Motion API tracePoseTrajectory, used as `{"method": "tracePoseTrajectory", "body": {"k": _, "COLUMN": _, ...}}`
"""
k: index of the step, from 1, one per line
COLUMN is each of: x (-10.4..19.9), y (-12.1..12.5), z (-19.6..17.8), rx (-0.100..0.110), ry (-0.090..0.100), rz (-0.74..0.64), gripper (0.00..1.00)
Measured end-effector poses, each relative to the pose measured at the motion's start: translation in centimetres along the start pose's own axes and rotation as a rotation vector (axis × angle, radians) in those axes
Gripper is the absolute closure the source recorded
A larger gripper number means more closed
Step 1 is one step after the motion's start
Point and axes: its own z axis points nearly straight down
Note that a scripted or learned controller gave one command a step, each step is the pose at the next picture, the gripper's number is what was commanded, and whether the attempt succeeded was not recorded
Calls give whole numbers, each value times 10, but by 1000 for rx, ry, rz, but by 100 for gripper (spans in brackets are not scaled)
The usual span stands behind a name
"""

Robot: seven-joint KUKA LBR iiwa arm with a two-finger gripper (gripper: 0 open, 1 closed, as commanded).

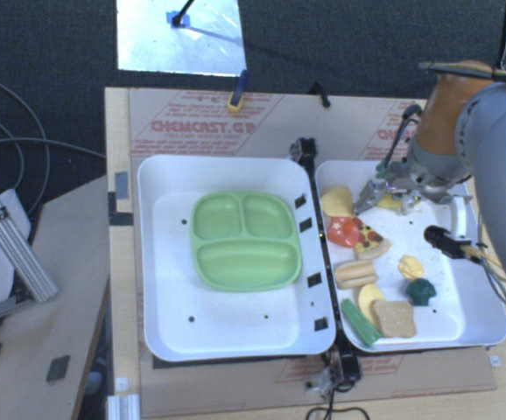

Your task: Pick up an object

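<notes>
My gripper (pixel 368 198) hangs low over the back of the right bin (pixel 472 322), just right of a pale yellow rounded piece (pixel 336 202). A small yellow thing (pixel 395 205) lies partly under the gripper's body. In front of the gripper are a red toy tomato (pixel 343 231) and a pizza slice (pixel 372 242). Nearer the front lie a hot-dog bun (pixel 354 273), a yellow lump (pixel 411 266), a dark green piece (pixel 421 290), a slice of toast (pixel 395 318), a green stick (pixel 359 322) and a yellow oval (pixel 369 297). I see nothing held.
The left bin (pixel 170 322) holds a light green divided plate (pixel 244 239). A black divider with clips (pixel 316 234) runs between the bins. The grey arm with its orange band (pixel 450 103) comes in from the right above the right bin's back corner.
</notes>
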Motion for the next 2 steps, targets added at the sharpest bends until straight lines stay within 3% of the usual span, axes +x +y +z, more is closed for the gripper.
{"method": "tracePoseTrajectory", "body": {"k": 1, "x": -74, "y": 7, "z": 2, "rx": -10, "ry": 2, "rz": 5, "gripper": 0}}
{"method": "tracePoseTrajectory", "body": {"k": 2, "x": -68, "y": 12, "z": -2, "rx": -26, "ry": 0, "rz": -7, "gripper": 0}}
